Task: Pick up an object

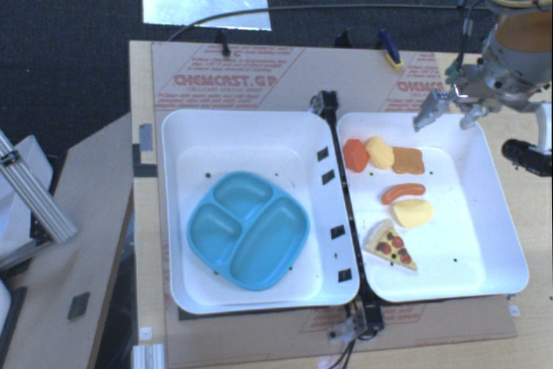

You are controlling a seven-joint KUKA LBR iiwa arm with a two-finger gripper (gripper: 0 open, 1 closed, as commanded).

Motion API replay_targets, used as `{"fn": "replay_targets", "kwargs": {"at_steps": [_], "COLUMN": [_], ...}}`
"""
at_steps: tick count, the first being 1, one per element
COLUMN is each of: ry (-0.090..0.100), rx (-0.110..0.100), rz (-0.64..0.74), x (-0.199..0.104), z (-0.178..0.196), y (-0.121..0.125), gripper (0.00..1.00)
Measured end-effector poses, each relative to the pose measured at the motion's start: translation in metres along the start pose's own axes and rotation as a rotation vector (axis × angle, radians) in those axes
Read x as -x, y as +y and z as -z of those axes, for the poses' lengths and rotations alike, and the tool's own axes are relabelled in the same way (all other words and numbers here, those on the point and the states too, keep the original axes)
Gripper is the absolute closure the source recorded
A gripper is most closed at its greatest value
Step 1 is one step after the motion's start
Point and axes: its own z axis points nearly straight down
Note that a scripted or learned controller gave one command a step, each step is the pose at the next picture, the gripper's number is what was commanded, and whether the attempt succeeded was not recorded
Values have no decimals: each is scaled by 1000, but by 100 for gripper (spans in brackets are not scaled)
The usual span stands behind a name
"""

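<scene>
The wooden bench (pixel 259 65) carries two shallow white plastic bins side by side. The left bin (pixel 181 143) holds a blue divided plastic plate (pixel 249 229), parked apart from the pickable things. The right bin (pixel 484 212) gathers toy foods in its left half: a pizza slice (pixel 390 244), a yellow wedge (pixel 413 213), a sausage (pixel 403 193), toast (pixel 407 160), a yellow lump (pixel 379 152) and a red piece (pixel 355 155). At upper right the claw (pixel 449 112) hangs above the bin's far rim, fingers apart and clasping nothing, probably readying a descent.
</scene>
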Motion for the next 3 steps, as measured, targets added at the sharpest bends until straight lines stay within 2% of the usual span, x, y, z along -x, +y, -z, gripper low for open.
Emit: {"fn": "replay_targets", "kwargs": {"at_steps": [1, 3], "ry": [-1, -2], "rx": [12, 13], "rz": [2, 0], "x": [0, 3], "z": [7, -76], "y": [2, -6], "gripper": [0, 0]}}
